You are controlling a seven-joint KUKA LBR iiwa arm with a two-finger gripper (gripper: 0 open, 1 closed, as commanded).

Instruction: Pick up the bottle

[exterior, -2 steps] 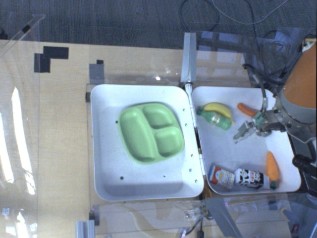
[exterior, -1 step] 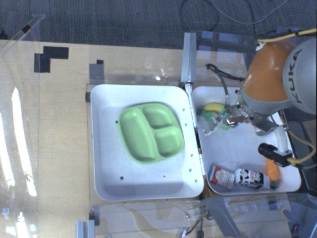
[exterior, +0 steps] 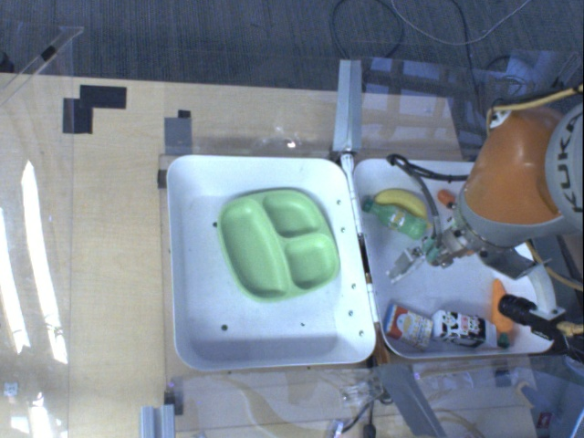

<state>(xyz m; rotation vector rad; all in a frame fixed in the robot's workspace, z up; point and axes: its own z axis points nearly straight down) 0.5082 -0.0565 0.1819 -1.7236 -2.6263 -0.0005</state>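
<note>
A small green plastic bottle (exterior: pixel 399 218) lies on its side in the upper part of the right bin (exterior: pixel 456 290), next to a banana (exterior: pixel 401 199). A second bottle (exterior: pixel 436 327), white with a black cow pattern and a red end, lies along that bin's front wall. My gripper (exterior: pixel 409 261) hangs over the bin floor between the two bottles, just below the green one. Its fingers stand open and nothing is between them.
The left bin (exterior: pixel 196 327) holds a green divided plate (exterior: pixel 278 242). An orange object (exterior: pixel 500 301) sits at the right bin's front right, partly under the arm. The arm's orange band (exterior: pixel 516 172) covers the bin's right side.
</note>
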